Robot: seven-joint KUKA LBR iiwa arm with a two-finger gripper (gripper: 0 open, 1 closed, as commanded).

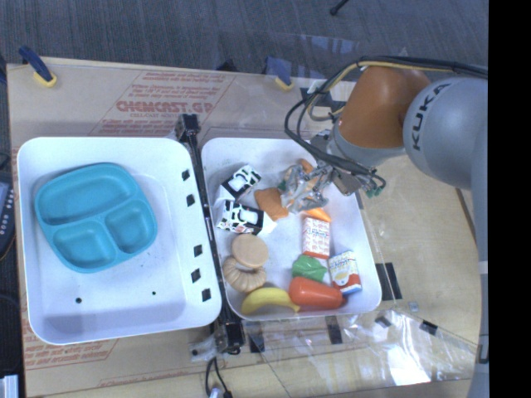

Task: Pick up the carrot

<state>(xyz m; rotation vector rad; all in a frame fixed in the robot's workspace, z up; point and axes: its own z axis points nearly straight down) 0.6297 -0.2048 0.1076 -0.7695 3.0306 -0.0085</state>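
Fingers (304,186) hang low over the far part of the right bin (371,255), just beside an orange-brown wedge (270,201), and you cannot tell whether they are open or closed, since the blur hides them. You see the table (415,239) bearing both bins, with the grey arm (440,135) and its orange band reaching in from the right. Your left bin (108,305) holds a blue divided plate (93,215). Look to the near edge of the right bin for the carrot (316,294): it lies flat, well apart from the fingers, with a green piece (309,266) touching its far side and a banana (267,301) just beside its left end. Round biscuits (247,264) sit left of it, and a small carton (344,272) stands near its right end.
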